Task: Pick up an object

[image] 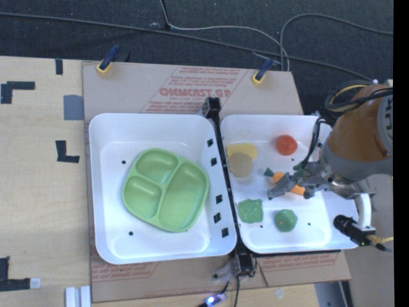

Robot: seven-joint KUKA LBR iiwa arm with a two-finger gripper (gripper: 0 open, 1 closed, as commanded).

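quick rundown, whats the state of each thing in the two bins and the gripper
green divided plate: flat, left bin
red ball: loose, right bin
yellow cup: on its side
green lumps: loose, near front
orange piece: at the fingertips
gripper: low in right bin

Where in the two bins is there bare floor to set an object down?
Left white bin: bare floor along its top edge and lower-left corner, around the green divided plate. Right white bin: crowded; a gap sits between the yellow cup and the red ball, with the end effector above the green pieces.
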